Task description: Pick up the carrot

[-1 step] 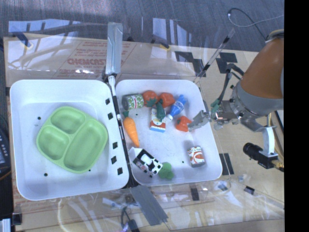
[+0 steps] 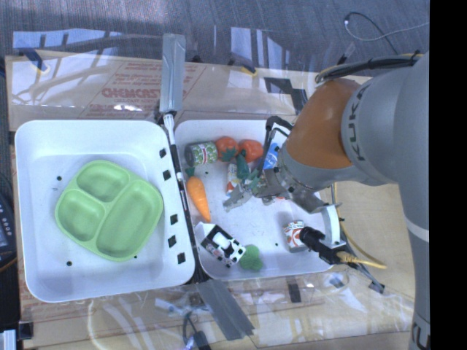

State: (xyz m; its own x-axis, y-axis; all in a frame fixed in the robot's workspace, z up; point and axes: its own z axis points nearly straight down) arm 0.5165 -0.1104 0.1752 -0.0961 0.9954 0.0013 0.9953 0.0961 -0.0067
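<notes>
The carrot (image 2: 198,197) lies in the right bin (image 2: 219,268), close against that bin's left wall and roughly midway along it, its pale stub toward the far side and its orange tip pointing to the near edge of the counter. The claw (image 2: 237,195) hangs low over the middle of the same bin, just beside the carrot but apart from it, with nothing between its fingers; they look slightly parted, though the metal blurs together (so treat that as a likely reading, not a sure one). Around it sit a small can (image 2: 202,153), two tomatoes (image 2: 238,148) near the far wall, a black-and-white toy cow (image 2: 223,246) and a green broccoli piece (image 2: 252,258) toward the near wall. The green divided plate (image 2: 109,208) rests in the left bin (image 2: 36,217). This reads as the approach step: the pick is not yet made. Next the claw needs to shift toward the left wall, straddle the carrot across its width, drop and close, minding the wall's closeness.
</notes>
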